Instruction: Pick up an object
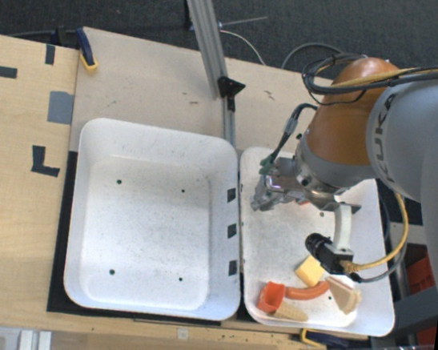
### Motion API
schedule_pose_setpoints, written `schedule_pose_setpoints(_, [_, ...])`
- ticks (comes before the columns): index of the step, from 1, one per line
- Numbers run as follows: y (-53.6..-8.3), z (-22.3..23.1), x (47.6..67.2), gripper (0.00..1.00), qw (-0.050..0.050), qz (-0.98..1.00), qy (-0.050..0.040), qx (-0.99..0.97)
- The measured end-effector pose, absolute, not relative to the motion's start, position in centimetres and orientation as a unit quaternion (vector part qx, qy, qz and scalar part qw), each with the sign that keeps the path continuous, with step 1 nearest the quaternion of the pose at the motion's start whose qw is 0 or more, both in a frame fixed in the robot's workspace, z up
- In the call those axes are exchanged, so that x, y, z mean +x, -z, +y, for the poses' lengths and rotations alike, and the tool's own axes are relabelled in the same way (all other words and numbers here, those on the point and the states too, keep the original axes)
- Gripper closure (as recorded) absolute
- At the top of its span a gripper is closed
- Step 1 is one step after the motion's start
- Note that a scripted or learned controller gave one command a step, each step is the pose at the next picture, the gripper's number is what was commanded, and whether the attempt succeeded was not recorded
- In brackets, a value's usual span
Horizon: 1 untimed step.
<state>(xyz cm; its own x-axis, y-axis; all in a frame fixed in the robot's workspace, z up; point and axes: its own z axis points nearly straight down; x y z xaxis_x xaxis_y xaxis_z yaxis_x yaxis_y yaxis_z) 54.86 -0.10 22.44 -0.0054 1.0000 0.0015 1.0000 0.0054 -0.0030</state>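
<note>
Yellow block: likeliest pick, lying apart from tool. Tool low over bare far half of right bin, open or closed impossible to tell from above. Further out, block crowded with orange curved piece, red cup, beige wedge in near corner, probably slid together; overlaps hard to sort.

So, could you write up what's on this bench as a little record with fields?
left bin: white, shallow
right bin: yellow block, red piece, orange curved strip, tan wedge, clustered at its near end
arm: grey, orange band, reaching from the right
gripper: above the right bin's far half, apart from those objects
</note>
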Motion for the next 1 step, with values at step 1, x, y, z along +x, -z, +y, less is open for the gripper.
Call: schedule_pose_setpoints(1, [-22.46, 6.21, 53.32, 1.0, 0.002, -0.71, -0.0006, -0.704])
